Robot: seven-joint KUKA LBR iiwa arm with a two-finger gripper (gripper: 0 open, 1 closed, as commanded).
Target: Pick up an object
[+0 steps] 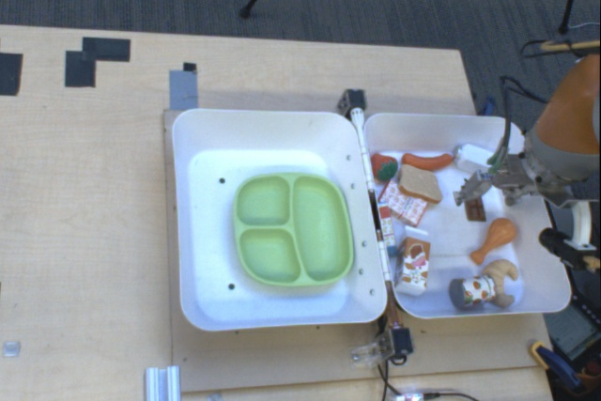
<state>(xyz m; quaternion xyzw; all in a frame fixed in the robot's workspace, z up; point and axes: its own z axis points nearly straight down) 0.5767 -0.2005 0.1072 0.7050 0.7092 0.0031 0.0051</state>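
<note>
I've got the pincer (476, 188) over the right bin (554, 300), hanging above a small brown block (476, 210); I can't tell whether it is apart or together; a toy drumstick (495, 238) lies just nearer, a slice of bread (422, 183) to its left; the green divided plate (293, 230) sits in the left bin (202, 146) on the tabletop (84, 230).

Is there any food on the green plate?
No, the green plate sits bare in the left bin, and the toy food lies in the right bin.
</note>
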